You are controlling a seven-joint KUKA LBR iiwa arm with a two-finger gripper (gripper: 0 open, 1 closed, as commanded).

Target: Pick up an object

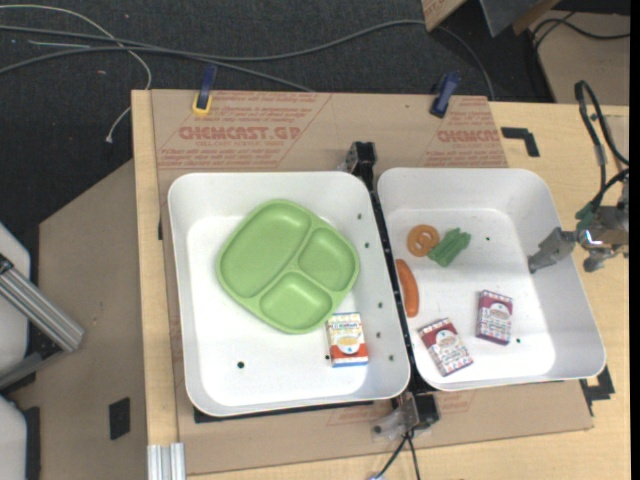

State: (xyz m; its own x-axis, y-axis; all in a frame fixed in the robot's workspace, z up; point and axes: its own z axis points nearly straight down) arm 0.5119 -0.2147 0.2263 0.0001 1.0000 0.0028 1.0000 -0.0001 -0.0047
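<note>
The right bin holds an orange ring, a green piece beside it, and an orange sausage along the left wall. Two small red cartons lie near the front. In the left bin sit a green divided plate and a small blue and yellow carton at the plate's front right. My gripper hangs over the right rim of the right bin, apart from all the objects, with nothing seen in it.
Both bins rest on a cardboard sheet clamped at the back by two blue clips. Cables hang at the right near the gripper. A black divider runs between the bins.
</note>
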